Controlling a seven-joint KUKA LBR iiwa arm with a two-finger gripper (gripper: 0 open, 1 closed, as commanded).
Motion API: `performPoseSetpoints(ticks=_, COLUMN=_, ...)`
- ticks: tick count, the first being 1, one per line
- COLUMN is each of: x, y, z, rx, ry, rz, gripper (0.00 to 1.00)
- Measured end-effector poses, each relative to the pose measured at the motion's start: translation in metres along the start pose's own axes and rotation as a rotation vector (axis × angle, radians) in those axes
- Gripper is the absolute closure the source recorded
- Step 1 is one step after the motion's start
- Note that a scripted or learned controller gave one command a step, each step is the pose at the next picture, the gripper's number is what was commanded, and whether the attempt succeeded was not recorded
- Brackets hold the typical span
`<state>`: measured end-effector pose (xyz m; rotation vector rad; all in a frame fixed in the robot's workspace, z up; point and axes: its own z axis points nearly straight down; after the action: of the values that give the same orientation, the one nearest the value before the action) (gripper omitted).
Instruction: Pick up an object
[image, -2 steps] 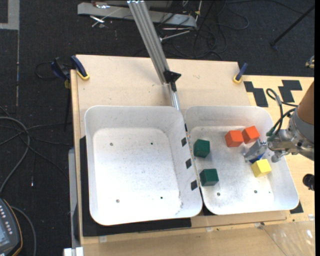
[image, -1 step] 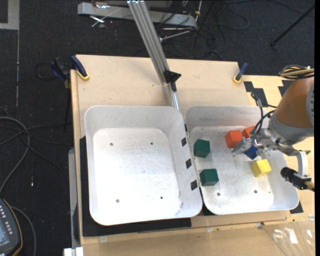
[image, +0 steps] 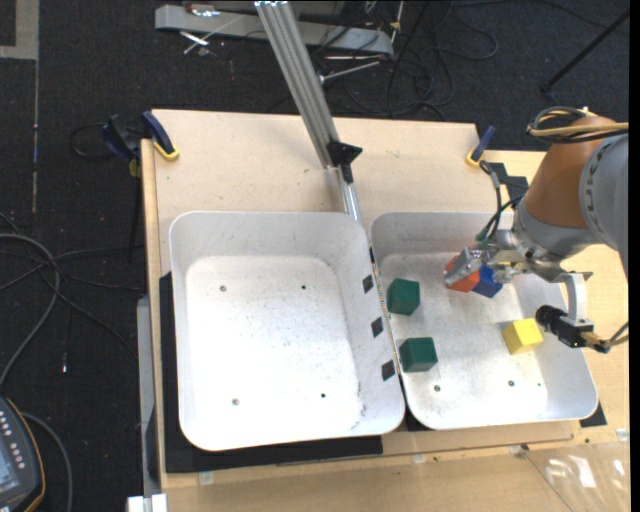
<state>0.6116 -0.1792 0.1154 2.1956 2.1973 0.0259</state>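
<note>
The right bin (image: 560, 405) holds two green blocks, one (image: 403, 297) near its left wall and one (image: 418, 353) just below it. A yellow block (image: 522, 336) lies toward the right side. A red piece (image: 461, 275) and a blue piece (image: 489, 284) sit together in the bin's upper middle. My gripper (image: 478, 262) hangs right over that red and blue pair, with the grey arm and its orange band (image: 560, 195) coming in from the right. The gripper's body hides where it meets the pieces.
The left bin (image: 190, 250) stands beside the right one, sharing a raised divider. A slanted metal pole (image: 305, 85) crosses the back of the bench. Yellow clamps sit at the bench's back corners, and cables trail off the right edge.
</note>
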Motion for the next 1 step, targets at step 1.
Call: performPoseSetpoints(ticks=1, x=0.0405, y=0.0251, z=0.0016, rx=-0.005, ry=0.004, rz=0.0, gripper=0.0)
